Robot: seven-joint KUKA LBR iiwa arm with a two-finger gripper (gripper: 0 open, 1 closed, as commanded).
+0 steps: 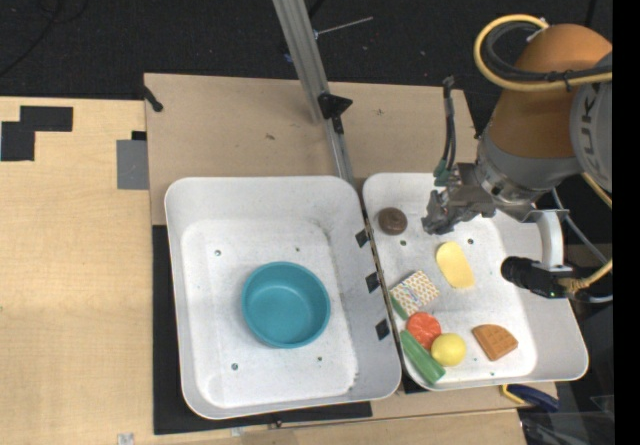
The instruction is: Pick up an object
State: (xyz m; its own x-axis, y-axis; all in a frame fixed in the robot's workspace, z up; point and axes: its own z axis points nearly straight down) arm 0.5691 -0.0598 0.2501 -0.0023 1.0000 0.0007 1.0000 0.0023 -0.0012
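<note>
Gripper (441, 221) poised low in the right bin (560, 358).
We cannot tell its jaw state; it hangs above bare floor beside the brown disc (392, 221), presumably seeking something to grasp.

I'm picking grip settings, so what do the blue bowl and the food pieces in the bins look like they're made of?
The bowl looks like moulded plastic, matte: even teal colour, smooth rounded rim, soft shading without sharp glints. The yellow piece, the red tomato and the green vegetable look like toy plastic, with flat saturated colours. The bread slice could be plastic or foam; it is too small to tell.
</note>
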